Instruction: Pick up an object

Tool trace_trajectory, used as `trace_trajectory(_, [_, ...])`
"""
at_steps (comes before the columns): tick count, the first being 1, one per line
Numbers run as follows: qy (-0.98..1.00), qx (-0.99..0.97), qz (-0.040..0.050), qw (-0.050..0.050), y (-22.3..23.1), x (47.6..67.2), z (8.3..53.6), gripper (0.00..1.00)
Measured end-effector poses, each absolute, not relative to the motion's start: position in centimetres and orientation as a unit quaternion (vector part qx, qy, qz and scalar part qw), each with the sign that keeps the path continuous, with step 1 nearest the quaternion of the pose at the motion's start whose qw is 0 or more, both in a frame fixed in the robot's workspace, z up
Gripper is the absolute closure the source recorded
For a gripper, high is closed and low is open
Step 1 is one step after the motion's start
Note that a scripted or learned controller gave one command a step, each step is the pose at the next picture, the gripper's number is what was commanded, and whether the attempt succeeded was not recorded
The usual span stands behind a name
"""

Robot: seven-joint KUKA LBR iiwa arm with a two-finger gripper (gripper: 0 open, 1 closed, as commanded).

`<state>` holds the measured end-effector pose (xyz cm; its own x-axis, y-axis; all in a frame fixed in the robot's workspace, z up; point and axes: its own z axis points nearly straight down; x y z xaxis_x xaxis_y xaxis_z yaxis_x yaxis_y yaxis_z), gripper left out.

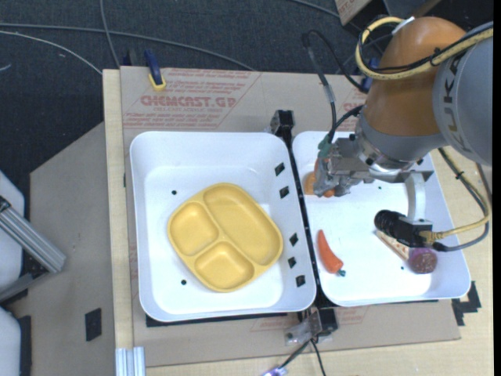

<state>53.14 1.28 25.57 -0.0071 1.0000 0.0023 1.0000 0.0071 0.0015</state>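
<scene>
My gripper (327,185) hangs low over the far left part of the right bin (368,288), close to the wall between the bins. A small orange thing (311,184) shows just at the gripper's left side, partly hidden by it; whether it is held I cannot tell. An orange-red carrot-shaped piece (329,252) lies nearer the front of the same bin. At the bin's right lie a purple round thing (423,261) and a tan wedge (394,245) beside it.
The left bin (149,210) holds a yellow divided plate (225,236) in its middle. The grey and orange arm (407,77) covers the right bin's far side. Cardboard lies under both bins, with a blue and yellow clamp (155,72) at the back left.
</scene>
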Motion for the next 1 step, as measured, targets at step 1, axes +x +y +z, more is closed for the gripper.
trace_trajectory(1, [-0.709,-0.705,-0.0005,0.001,6.0,54.87,23.66,1.0])
